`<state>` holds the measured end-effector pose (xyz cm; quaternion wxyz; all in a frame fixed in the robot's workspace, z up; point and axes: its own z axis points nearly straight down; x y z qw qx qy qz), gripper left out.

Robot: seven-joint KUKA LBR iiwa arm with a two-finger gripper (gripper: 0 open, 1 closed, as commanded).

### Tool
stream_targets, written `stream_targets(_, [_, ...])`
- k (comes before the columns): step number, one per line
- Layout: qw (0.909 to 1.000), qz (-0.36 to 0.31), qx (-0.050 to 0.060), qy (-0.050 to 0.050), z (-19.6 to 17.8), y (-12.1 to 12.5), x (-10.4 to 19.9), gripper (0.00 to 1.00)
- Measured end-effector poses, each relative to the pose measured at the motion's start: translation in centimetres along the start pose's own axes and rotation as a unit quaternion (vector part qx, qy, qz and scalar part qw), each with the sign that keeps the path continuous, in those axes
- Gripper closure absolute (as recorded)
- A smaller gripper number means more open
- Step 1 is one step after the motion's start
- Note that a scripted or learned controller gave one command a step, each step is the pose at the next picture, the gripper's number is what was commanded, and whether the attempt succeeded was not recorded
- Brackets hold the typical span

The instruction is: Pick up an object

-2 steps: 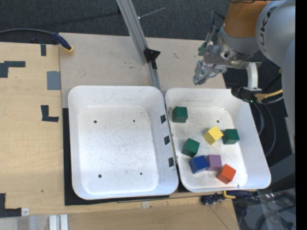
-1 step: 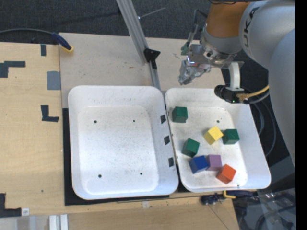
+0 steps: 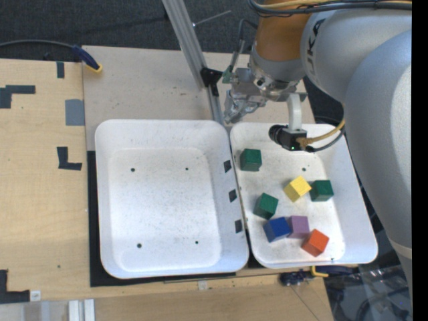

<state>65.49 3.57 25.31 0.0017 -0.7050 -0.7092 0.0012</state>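
Observation:
Several small cubes lie in the right bin (image 3: 338,159). A dark green cube (image 3: 251,159) sits alone near the bin's back left. Further forward are a yellow cube (image 3: 297,188), a green cube (image 3: 322,190) and another green cube (image 3: 266,204). A blue cube (image 3: 277,229), a purple cube (image 3: 299,225) and a red cube (image 3: 315,242) cluster at the front. My gripper (image 3: 235,110) hangs over the back edge where the two bins meet, above and behind the dark green cube. I see no cube in it.
The left bin (image 3: 160,199) stands beside the right one, sharing a raised rim. A slanted metal pole (image 3: 190,42) runs down to the bins' back edge, close to the gripper. A black camera unit (image 3: 289,138) juts over the right bin's back. The arm covers the right side.

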Motion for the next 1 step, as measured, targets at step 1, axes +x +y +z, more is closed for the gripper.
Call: stream_targets(1, [1.0,0.0,-0.001,0.0,-0.25,-0.1,5.01,1.0])
